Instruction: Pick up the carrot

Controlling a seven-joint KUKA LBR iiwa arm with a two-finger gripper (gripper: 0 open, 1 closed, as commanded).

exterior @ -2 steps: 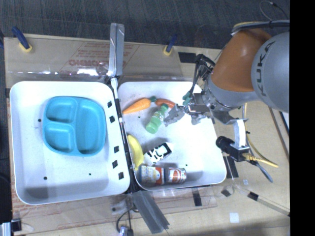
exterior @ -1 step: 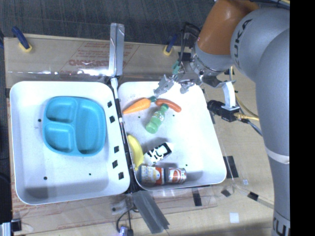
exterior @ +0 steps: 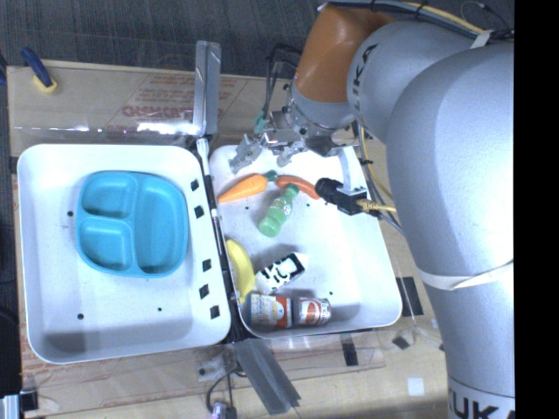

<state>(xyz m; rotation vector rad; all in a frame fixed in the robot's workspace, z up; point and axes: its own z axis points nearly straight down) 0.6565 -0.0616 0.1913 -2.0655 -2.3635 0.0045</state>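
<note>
Camera view: two white bins side by side on the bench [exterior: 105,94]. Left bin [exterior: 44,260] holds a blue divided plate [exterior: 133,222], three compartments, lying flat toward the bin's upper middle. Right bin [exterior: 367,278] holds the clutter.

Carrot [exterior: 243,187] lies in the right bin's upper left part, near the divider between the bins, pointed end toward the divider, leafy green stub toward the right. Just to its right, a second orange piece [exterior: 299,184] (carrot-like, curved, can't tell what exactly) runs toward a black connector [exterior: 336,194] with a cable. A green bottle [exterior: 277,213] lies tilted just below the carrot's green end, close to it, maybe touching. Banana [exterior: 241,269] lies along the divider, lower down. Small black and white box [exterior: 282,269] sits just beside the banana. A bottle with a red label [exterior: 288,311] lies on its side at the bin's lower edge.

Arm [exterior: 437,129] comes in from the right, orange band above the wrist. Gripper [exterior: 265,147] hangs over the right bin's upper edge, just above the carrot and apart from it; the metal fingers [exterior: 247,151] look spread, nothing between them (carrot not grasped).

Blue handled tool [exterior: 37,68] sits at the bench's top left corner.
</note>
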